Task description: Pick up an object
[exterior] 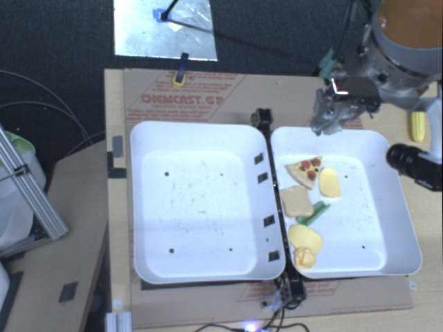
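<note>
Two white bins sit side by side — the left bin (197,199) bare, the right bin (367,247) holding a pizza slice (305,171), a yellow piece (329,182), a toast slice (297,202), a green stick (316,213) and a yellow lump (304,245). At the right bin's 12 o'clock rim hangs the gripper (327,122).

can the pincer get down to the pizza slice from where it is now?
Probably yes. The pincer hangs over the right bin's far rim, and the pizza slice lies uncovered just below it, nothing between.
</note>
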